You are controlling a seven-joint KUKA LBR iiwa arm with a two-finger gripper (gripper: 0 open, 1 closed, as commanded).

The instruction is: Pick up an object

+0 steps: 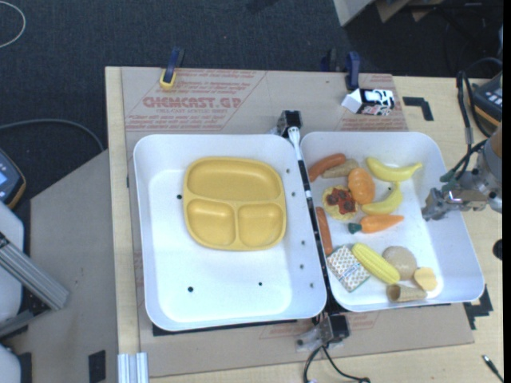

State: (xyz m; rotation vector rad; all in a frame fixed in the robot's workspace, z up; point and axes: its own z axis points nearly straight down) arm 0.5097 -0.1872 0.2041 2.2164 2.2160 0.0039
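Observation:
The right bin (455, 250) holds several toy foods: two bananas (393, 169) (385, 205), an orange (361, 186), a carrot (382, 223), a corn cob (375, 263), a checkered cracker (347, 267), a potato (399, 257), a sausage (326, 166) and a red-and-yellow berry cluster (342, 201). My gripper (439, 204) reaches in from the right and hangs over the bin's right side, just right of the carrot and the lower banana. Nothing is seen held in it.
The left bin (160, 278) bears a yellow divided plate (235, 203). A thin orange stick (322, 230) lies along the right bin's left wall. A small yellow piece (425, 278) and a tan piece (403, 294) sit at its front right. A black-and-white tag (369, 100) lies on the board behind.

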